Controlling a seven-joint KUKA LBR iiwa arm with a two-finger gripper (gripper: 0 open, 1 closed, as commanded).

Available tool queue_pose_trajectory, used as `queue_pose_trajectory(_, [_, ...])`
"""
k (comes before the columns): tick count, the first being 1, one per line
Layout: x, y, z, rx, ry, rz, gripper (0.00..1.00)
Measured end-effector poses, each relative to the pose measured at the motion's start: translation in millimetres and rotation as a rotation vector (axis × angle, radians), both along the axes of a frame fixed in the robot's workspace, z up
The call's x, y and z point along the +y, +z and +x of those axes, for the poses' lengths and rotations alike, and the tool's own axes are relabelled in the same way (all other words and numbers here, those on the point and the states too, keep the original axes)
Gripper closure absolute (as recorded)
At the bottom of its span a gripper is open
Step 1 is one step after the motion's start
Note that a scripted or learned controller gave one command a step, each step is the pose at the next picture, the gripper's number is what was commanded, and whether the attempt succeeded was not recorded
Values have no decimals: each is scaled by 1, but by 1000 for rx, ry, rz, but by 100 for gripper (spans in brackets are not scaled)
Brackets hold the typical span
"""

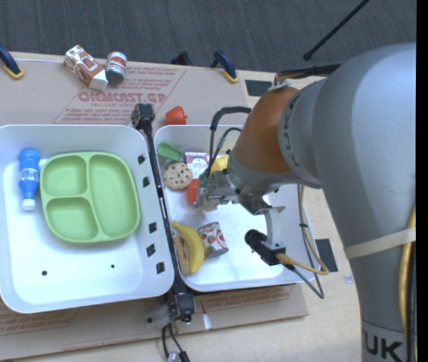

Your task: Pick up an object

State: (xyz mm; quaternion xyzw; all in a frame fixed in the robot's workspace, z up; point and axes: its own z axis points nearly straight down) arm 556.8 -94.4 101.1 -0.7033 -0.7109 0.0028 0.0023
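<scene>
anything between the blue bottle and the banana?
Camera view: green divided plate and the bins' shared rims lie between blue bottle and banana.

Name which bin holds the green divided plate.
The left bin holds the green plate, beside a blue bottle; the right bin holds small food items instead.

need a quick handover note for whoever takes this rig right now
Gripper: low in the right bin, near its left side; finger state can't be told, nothing seen held.
Right bin: banana, small can, cookie, green item, orange-red item beside the gripper.
Left bin: green divided plate, blue bottle.
Done: arm is down among the objects.
Left: grasp one and lift it.
</scene>
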Motion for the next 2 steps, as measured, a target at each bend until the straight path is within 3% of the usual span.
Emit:
queue_pose_trajectory(1, [-41, 73, 1, -6, -7, 0, 100])
queue_pose_trajectory(2, [-89, 12, -31, -3, -5, 0, 100])
